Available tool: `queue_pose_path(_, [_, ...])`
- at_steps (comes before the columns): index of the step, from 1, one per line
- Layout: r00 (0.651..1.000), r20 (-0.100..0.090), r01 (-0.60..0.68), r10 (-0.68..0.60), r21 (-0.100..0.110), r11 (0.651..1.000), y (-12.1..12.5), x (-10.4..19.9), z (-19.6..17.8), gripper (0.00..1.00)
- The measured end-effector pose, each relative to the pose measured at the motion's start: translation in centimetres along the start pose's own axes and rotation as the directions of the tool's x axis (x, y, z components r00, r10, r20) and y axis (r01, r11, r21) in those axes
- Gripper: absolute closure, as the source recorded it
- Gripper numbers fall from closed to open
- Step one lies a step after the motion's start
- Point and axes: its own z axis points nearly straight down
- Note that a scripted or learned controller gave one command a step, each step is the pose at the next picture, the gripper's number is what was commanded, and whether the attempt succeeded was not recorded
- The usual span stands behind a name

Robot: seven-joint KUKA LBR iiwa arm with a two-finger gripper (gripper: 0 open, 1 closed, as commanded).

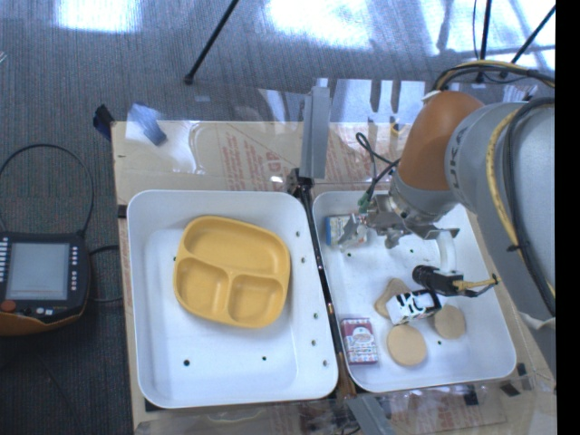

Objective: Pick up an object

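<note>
Flat, red box [360, 341], long axis vertical

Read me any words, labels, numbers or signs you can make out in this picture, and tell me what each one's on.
None can be read for certain.
Red mirrored lettering on the clear plastic sheet behind the bins: too faint to read.
Small red rectangular packet in the right white bin: a pale label, print too small.
Black-and-white patterned object: markings, no legible letters.
Grey handheld control pendant: screen blank from here.
</note>
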Motion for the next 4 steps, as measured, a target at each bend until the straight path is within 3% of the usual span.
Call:
queue_pose_path(1, [1.000, 0.001, -0.005, 0.005, -0.003, 1.000, 0.3, 0.1, 0.8, 0.00])
queue_pose_path(2, [1.000, 0.001, 0.000, 0.000, 0.000, 1.000, 0.3, 0.2, -0.1, 1.00])
queue_pose_path(3, [1.000, 0.001, 0.001, -0.001, 0.001, 1.000, 0.3, 0.2, 0.0, 0.00])
queue_pose_path(4, [1.000, 0.001, 0.003, -0.003, 0.002, 1.000, 0.3, 0.2, -0.9, 1.00])
